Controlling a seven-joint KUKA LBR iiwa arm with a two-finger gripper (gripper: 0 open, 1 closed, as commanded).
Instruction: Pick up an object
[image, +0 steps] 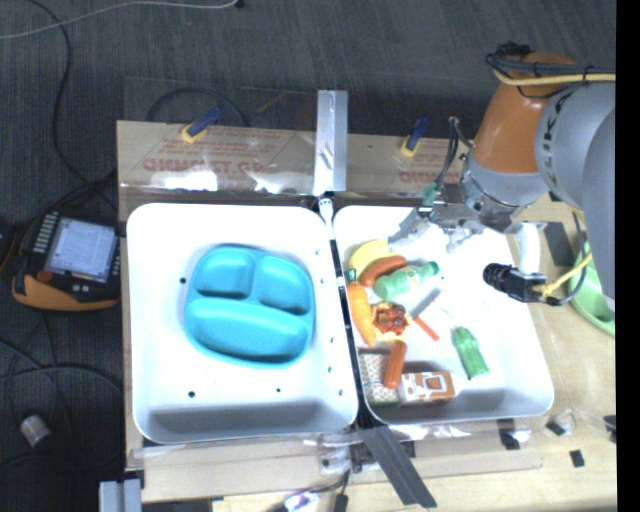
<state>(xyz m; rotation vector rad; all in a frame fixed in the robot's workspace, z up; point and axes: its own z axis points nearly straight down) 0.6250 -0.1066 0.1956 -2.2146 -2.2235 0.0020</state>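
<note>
Your gripper hovering at the right bin's twelve o'clock, finger state unclear, toy food piling, overlapping, hard to separate.

Arm cut off by the right edge. Green object at far right half hidden behind the arm and cables. Tool fingers too blurred to read as open or closed. Toy pile overlapping, lower pieces partly covered. Printed packet too small to read.
</note>
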